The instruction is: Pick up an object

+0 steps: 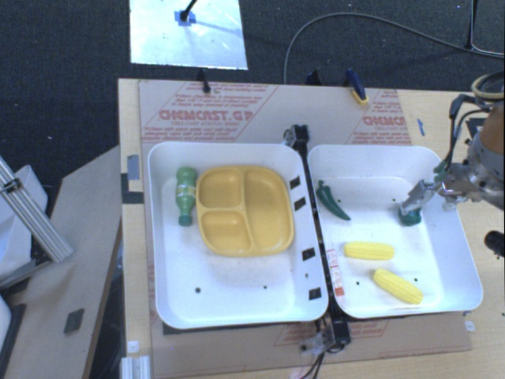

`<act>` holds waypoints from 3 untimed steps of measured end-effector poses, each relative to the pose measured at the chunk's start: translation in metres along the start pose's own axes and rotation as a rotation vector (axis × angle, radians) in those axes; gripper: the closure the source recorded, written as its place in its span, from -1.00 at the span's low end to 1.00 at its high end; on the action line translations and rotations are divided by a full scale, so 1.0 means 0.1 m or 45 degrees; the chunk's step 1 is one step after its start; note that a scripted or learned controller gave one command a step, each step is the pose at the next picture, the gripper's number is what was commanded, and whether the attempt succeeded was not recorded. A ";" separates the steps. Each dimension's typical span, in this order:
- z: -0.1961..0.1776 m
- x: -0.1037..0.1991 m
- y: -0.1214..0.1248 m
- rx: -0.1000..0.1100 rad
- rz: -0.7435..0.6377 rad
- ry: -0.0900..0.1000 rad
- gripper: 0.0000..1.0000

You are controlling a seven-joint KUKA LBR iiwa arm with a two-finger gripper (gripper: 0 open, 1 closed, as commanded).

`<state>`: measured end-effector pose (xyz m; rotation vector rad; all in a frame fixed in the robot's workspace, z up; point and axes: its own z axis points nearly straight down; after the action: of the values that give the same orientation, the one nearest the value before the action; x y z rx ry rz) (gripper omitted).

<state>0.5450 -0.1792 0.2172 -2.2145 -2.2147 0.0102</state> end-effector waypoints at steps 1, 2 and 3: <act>-0.07 0.01 0.03 -0.016 -0.005 -0.003 -1.00; 0.38 0.09 0.05 -0.015 -0.003 -0.003 -1.00; 0.82 0.06 0.11 -0.013 -0.002 -0.003 -1.00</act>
<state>0.5555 -0.1735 0.1350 -2.2193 -2.2227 0.0012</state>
